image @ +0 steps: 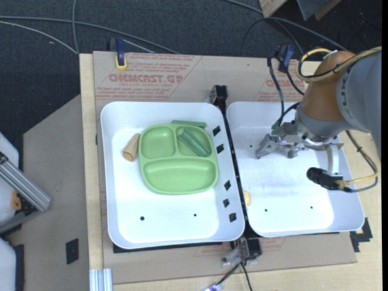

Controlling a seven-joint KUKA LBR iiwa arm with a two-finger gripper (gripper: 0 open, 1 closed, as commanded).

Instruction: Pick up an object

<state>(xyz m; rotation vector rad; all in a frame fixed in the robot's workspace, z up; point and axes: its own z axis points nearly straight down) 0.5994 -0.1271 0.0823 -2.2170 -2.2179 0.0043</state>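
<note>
Well left of tool (276, 145): green plate (178, 160)

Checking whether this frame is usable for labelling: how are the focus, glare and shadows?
Camera view: mostly sharp, printed lettering on the cardboard legible; the white bins are bright, nearly washed out, with soft shadows beside the green divided plate; the arm at the right edge looks slightly soft; the gripper casts faint shadow on the right bin.
</note>
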